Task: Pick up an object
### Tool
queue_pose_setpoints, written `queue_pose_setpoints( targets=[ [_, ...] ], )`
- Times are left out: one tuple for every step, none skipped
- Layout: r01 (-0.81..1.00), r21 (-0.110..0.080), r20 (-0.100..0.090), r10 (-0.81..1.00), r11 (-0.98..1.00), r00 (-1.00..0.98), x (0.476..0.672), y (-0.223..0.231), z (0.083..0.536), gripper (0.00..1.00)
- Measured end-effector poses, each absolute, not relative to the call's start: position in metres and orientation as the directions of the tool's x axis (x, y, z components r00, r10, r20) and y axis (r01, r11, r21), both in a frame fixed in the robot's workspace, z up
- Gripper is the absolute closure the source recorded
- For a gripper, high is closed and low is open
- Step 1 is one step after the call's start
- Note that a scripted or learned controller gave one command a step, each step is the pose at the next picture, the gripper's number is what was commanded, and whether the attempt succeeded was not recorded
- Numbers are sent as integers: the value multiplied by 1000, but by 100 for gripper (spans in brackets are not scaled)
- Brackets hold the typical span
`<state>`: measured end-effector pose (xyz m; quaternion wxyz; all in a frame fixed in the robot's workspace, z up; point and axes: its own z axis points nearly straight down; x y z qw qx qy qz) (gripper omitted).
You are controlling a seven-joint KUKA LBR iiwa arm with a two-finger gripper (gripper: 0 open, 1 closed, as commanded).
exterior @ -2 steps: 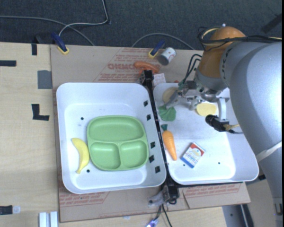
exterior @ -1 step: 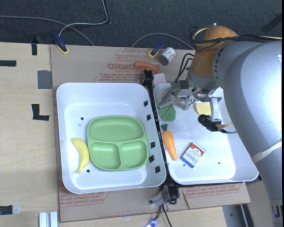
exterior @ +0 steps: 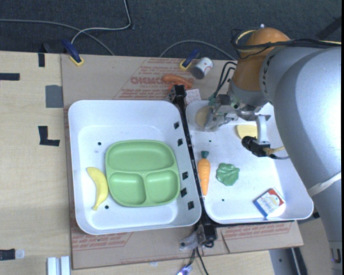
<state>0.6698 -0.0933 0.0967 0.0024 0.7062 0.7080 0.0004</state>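
My gripper [exterior: 216, 118] is down at the back left corner of the right bin [exterior: 292, 211], over a tan round object [exterior: 202, 117] that it partly hides. In the same bin, a carrot [exterior: 203, 175] lies along the left wall. A green leafy toy [exterior: 227, 173] sits beside the carrot, and a small red, white and blue box [exterior: 269, 202] lies at the front right. A yellow piece [exterior: 247, 132] lies just right of the gripper, partly under the arm.
The left bin [exterior: 80, 119] holds a green divided plate [exterior: 142, 172] and a banana [exterior: 97, 187] along its left side. Behind the bins lie an orange item [exterior: 178, 80], a grey cylinder [exterior: 202, 67] and cables. The arm's bulk covers the right bin's right side.
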Motion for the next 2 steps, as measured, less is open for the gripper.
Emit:
queue_pose_setpoints(
  targets=[
    [1000, 1, -1, 1000, 2, -2, 669, -103, 170, 100],
    [1000, 0, -2, 1000, -1, 1, 668, -170, 190, 100]
  ],
)
